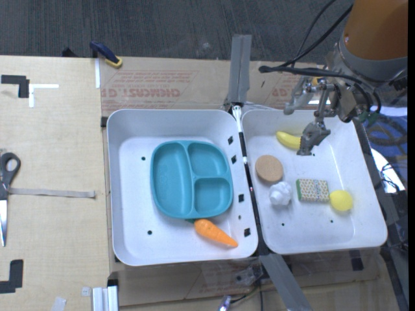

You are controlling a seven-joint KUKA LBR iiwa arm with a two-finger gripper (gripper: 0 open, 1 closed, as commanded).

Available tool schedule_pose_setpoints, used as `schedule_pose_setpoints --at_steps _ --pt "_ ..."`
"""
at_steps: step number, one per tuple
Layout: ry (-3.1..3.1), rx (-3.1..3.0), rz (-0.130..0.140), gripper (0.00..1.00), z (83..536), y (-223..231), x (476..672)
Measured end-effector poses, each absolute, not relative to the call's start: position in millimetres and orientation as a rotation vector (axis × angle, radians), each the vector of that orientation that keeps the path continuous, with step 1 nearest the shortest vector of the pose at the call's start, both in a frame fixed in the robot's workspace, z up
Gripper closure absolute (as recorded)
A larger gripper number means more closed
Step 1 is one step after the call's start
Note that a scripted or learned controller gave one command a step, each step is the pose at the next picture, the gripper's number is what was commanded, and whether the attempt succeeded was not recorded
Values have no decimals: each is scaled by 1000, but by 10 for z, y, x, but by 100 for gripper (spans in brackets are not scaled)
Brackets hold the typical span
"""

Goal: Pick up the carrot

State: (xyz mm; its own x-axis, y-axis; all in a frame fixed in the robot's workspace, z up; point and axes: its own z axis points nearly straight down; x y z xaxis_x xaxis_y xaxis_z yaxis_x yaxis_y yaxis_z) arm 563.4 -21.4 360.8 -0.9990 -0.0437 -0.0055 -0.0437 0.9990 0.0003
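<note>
While the carrot point(216, 233) lies at the lower edge of the left bin point(123, 173), just below the teal divided plate point(192, 177) and apparently touching its rim, the gripper point(310, 139) hangs over the upper part of the right bin point(363, 193), right above the banana point(289, 139). Whether its fingers are spread or pressed together I cannot tell from this slant; nothing is visibly pinched between them. The carrot points from upper left to lower right, thick end toward the plate. To do the reach well, the arm should probably travel across the divider toward the lower middle of the frame, turn the wrist so the fingers close across the carrot's width rather than along it, and come down near the thicker end. The plate rim and the bin's front wall crowd it, so a finger could catch on either.
</note>
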Motion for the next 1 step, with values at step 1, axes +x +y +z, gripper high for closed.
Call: schedule_pose_setpoints --at_steps 1 --pt "3044 -762 -1 0 3172 -505 5576"
